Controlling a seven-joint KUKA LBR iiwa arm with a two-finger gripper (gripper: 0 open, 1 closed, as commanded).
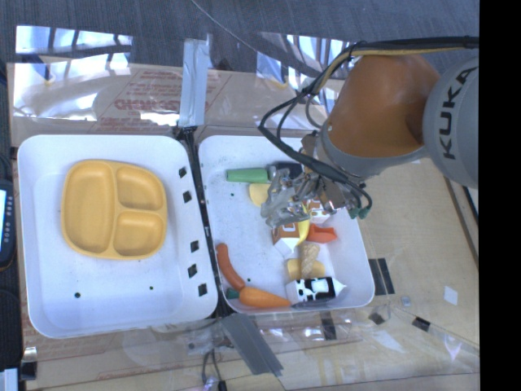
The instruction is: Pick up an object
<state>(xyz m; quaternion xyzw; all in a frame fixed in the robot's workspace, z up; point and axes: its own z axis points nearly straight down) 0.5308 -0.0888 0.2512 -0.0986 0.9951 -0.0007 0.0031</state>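
Nothing is looking lifted yet: the gripper [281, 206] is hanging low in the right bin [213, 218] over the toy pile, its jaw state impossible to tell, while the orange-and-white block [286, 235] is lying just beneath, awaiting a grasp.

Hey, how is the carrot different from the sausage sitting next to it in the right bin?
The carrot is bright orange and tapered, while the sausage is darker reddish-brown and evenly thick with rounded ends. The carrot lies nearly level along the bin's near edge; the sausage runs at a slant up from it, along the left wall. Both are small, elongated toy foods, lying flat and close together in the same corner, apart from the gripper.
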